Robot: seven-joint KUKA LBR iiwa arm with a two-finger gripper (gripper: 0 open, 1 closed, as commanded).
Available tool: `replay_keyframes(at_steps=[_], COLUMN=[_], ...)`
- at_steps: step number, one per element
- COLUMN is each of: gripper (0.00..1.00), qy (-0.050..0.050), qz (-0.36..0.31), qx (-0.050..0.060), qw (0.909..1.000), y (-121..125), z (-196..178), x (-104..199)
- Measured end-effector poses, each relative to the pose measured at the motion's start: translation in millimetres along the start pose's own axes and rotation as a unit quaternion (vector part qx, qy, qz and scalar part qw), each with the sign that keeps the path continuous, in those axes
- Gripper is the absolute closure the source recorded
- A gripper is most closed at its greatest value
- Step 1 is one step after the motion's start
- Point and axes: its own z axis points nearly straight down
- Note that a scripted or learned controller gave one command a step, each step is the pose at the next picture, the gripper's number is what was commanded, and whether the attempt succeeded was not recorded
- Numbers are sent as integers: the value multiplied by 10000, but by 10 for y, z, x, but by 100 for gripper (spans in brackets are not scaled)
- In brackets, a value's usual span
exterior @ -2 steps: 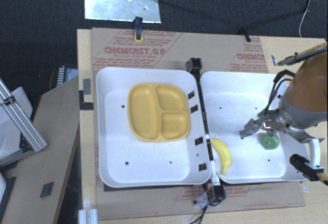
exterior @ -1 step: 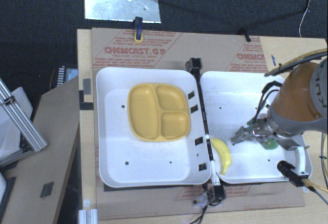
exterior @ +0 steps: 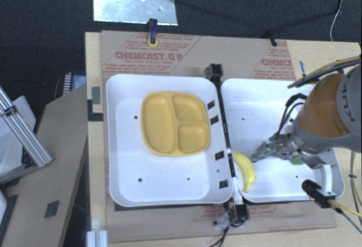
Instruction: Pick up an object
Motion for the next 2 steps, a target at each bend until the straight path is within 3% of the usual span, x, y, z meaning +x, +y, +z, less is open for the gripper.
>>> replay_keyframes(at_steps=[1,2], gripper=[100,100], qy=[-7,-15], qz=[2,-19], qx=[-21,-42], qw=[10000,10000], y=[12,52], z=[-116,-752], x=[-3,-29])
